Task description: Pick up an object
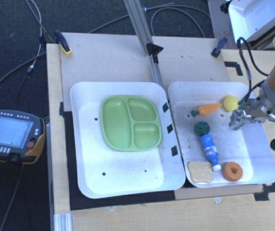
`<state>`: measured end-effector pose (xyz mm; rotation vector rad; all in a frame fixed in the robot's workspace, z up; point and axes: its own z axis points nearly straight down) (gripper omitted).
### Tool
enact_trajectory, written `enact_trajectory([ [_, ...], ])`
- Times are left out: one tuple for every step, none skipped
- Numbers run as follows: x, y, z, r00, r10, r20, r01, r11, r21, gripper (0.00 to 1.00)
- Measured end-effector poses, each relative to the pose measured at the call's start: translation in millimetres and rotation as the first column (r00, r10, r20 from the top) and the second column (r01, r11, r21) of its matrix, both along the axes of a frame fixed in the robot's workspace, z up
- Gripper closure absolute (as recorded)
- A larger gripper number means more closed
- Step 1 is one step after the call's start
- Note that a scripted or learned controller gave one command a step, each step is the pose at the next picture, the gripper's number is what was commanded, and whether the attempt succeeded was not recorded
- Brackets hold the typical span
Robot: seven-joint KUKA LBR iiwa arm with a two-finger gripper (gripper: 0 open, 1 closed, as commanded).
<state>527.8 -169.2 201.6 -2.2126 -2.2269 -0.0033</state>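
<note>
The right bin [257,150] holds several toy items. An orange carrot [209,109] lies at the back beside a yellow lemon [230,102]. A dark green round piece [202,127] sits in the middle, with a blue bottle [208,150] lying just in front of it. A tan bread slice [200,172] and an orange donut [232,171] rest at the front. My gripper [235,123] hangs over the right part of this bin, just in front of the lemon and right of the green piece. It holds nothing that I can see.
The left bin [123,177] carries a green divided plate [130,122]. A metal pole [142,18] slants up from between the bins. A teach pendant [12,136] lies on the floor at left. Cables run across the dark floor.
</note>
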Motion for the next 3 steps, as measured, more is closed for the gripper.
enact_trajectory([
  [11.8,44.1,8.3,1.000,0.000,0.003,0.000,1.000,-0.001,1.00],
  [23.4,99.2,1.1,1.000,0.000,-0.001,0.000,1.000,-0.001,1.00],
  [37.1,162.1,7.7,1.000,0.001,0.002,-0.001,1.000,-0.001,1.00],
])
